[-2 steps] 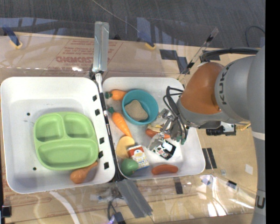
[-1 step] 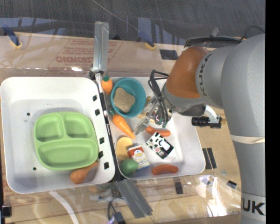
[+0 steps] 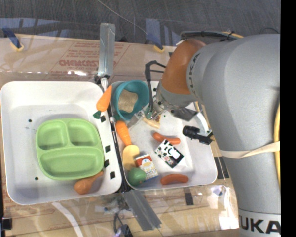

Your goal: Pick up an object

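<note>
cam view | gripper (image 3: 149, 113) low at frame centre, over right bin (image 3: 207, 169) top edge, btwn teal bowl (image 3: 129, 100) & a pale item just right | I can't tell finger state or any hold, wrist blocks | likely target pale item, loose in clutter w/ sausage (image 3: 166, 138), carrot (image 3: 123, 132) | green tray (image 3: 69, 148) sits in left bin, apart

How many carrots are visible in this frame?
2. One carrot lies across the divider at the top, between the two bins. The other carrot lies in the right bin along its left wall, below the teal bowl. The arm may hide others.
</note>
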Controlling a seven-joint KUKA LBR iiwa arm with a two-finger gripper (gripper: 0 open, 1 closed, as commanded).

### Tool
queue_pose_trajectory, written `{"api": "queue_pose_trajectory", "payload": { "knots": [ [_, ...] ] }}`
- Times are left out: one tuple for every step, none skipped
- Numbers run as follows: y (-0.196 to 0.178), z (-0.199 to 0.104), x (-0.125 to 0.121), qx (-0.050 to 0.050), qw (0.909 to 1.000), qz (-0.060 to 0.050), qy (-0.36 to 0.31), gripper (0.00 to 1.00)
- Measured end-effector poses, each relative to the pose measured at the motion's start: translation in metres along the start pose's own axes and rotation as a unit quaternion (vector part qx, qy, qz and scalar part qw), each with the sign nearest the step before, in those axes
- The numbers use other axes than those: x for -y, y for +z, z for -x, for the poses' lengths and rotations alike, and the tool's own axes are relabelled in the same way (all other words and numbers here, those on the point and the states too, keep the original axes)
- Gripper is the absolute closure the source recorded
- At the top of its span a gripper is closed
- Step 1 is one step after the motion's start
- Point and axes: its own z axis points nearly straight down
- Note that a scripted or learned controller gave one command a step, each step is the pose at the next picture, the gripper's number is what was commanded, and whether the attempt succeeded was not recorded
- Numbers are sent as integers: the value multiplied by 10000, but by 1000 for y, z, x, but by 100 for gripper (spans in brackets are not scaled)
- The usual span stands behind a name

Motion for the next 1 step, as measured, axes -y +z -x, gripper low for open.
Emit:
{"api": "queue_pose_trajectory", "payload": {
  "knots": [
    [-10,4,3,28,10000,-35,-9,100]
  ]
}}
